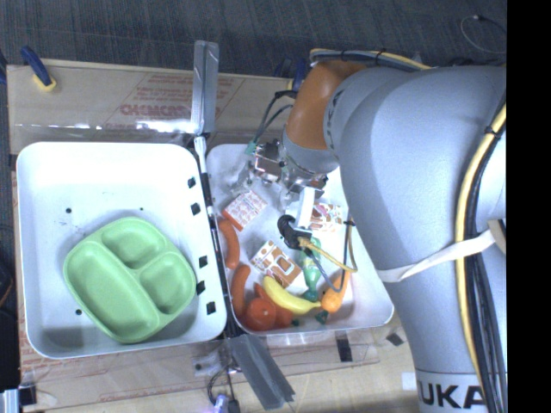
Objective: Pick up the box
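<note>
The arm (413, 188) covers most of the right bin (370, 312): that bin's far right corner and much of its right wall lie hidden under the grey body. The tool (303, 198) sits low under the orange band, and its fingertips are lost among cables and clutter, so how they stand cannot be told. A small box (325, 217) just right of the tool is partly covered by it; its print is too small to read. Print on the two other boxes (244, 208) (277, 261) is equally unreadable. A tomato (260, 314) lies partly under the banana (288, 298). The worktop (103, 93) is cut off at the left and near edges.
</note>
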`<state>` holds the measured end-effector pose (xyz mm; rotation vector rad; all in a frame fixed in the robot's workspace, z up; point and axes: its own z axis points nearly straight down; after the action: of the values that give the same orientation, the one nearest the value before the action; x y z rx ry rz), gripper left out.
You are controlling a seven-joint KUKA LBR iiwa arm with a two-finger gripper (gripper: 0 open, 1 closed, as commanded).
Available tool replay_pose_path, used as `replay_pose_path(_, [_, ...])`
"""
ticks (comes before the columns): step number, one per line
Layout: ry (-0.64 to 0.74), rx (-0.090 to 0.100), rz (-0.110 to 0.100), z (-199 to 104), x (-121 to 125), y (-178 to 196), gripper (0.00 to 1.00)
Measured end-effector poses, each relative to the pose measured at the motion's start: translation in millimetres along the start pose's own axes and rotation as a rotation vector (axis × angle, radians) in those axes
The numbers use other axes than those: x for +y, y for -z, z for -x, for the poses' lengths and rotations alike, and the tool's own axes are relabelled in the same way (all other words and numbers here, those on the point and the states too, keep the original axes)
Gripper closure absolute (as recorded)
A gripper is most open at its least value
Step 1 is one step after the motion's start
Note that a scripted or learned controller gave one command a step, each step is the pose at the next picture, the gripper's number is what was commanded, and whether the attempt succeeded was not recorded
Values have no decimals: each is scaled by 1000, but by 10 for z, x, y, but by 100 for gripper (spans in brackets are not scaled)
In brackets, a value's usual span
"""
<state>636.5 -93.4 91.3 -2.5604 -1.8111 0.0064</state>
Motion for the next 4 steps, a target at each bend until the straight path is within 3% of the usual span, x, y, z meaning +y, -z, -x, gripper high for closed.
replay_pose_path(1, [124,1,2,233,-578,-7,0])
replay_pose_path(2, [127,0,0,237,-579,88,100])
replay_pose_path(3, [127,0,1,237,-578,89,0])
replay_pose_path(4, [193,0,5,134,180,6,0])
